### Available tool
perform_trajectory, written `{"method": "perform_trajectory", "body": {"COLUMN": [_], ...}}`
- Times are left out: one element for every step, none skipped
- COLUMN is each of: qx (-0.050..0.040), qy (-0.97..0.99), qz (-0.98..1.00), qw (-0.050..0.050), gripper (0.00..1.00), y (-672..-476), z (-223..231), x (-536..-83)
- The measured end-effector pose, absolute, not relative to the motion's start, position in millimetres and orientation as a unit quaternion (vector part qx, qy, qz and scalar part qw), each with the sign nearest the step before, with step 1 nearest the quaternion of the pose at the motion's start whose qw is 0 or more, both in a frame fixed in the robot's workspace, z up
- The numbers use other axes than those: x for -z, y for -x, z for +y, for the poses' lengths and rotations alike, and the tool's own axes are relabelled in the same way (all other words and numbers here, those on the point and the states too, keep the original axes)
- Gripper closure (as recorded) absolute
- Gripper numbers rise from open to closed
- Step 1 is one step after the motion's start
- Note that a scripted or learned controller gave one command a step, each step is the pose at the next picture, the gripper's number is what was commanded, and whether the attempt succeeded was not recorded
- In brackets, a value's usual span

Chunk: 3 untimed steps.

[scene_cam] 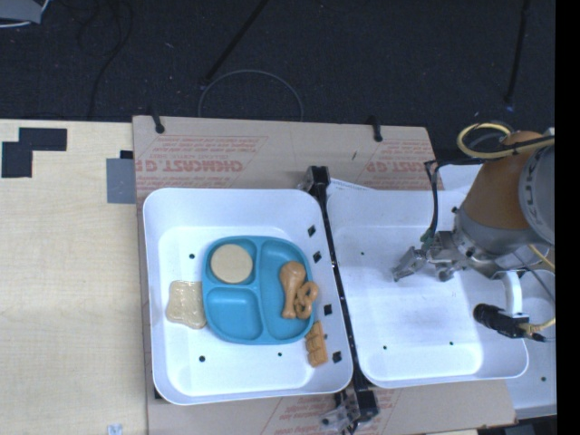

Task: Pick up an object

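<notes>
Camera view: tool (410,266) tips small, blurred over right bin (426,352).

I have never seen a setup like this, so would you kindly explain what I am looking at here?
This is one camera fixed above a bench, looking down at a slant. Two shallow white bins sit side by side. The left bin holds a blue divided tray with a round tan disc and a pretzel-like piece in it; a pale piece and a small brown piece lie beside it. The grey and orange robot arm reaches in from the right, its pincer over the right bin. Nothing shows between its fingers.
</notes>
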State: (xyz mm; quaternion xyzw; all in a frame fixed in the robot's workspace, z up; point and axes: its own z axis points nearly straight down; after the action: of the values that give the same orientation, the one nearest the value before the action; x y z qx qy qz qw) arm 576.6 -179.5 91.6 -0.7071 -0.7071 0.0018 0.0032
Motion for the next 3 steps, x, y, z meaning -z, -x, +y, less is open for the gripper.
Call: {"method": "perform_trajectory", "body": {"qx": [-0.0010,0.0002,0.0007], "qy": [0.708,0.707,0.708], "qz": [-0.706,-0.707,-0.707], "qw": [0.002,0.000,-0.002], "gripper": [1.00,1.00,1.00], "y": [-577.5,-572.3,-573.8], "z": [-180,-180,-191], "x": [-105,-166,-224]}}
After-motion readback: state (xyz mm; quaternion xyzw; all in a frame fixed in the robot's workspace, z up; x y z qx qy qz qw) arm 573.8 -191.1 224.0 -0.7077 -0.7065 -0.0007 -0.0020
